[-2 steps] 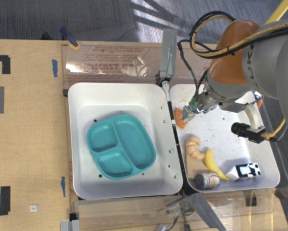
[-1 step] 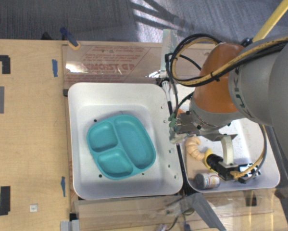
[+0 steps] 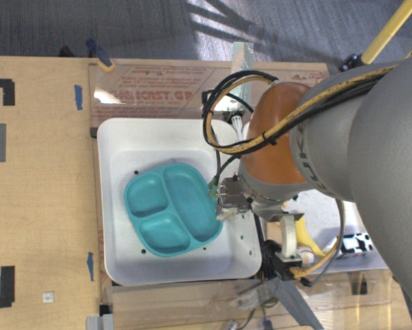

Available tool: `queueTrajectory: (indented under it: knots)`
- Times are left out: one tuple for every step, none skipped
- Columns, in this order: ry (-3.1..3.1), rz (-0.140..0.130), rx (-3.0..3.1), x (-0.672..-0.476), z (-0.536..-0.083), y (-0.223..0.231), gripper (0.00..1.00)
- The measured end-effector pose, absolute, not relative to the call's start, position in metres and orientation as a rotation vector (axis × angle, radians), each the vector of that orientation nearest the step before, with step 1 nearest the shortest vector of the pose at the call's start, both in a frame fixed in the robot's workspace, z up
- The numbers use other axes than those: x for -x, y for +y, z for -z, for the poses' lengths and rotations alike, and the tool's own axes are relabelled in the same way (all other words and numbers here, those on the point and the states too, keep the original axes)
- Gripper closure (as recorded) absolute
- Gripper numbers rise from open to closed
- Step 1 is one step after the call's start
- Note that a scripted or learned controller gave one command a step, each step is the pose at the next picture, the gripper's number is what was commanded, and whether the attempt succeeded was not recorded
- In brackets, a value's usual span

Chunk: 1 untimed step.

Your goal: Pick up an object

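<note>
The gripper (image 3: pixel 223 199) sits at the right rim of the teal divided plate (image 3: pixel 171 208), which lies just left of it in the left white bin (image 3: pixel 123 143); I cannot tell its state. A good grasp likely needs the rim pinched squarely before lifting.

A single camera looks down from above the bench at a slant, close enough that the left white bin (image 3: pixel 116 253) with its teal divided plate (image 3: pixel 171 208) sits mid-frame. The tan bench top (image 3: pixel 37 184) runs off the left edge. The grey arm (image 3: pixel 360 136) enters from the right, bulking large and covering most of the second bin (image 3: pixel 322 215).
</note>
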State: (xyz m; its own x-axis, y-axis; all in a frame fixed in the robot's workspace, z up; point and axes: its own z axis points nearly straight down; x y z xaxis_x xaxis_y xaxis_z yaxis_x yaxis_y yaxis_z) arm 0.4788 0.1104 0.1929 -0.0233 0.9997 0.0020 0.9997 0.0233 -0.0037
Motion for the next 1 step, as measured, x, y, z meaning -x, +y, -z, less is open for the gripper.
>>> queueTrajectory:
  knots:
    - [-2.054, -0.002, 2.376, -0.4894, -0.1977, 0.1629, 1.0]
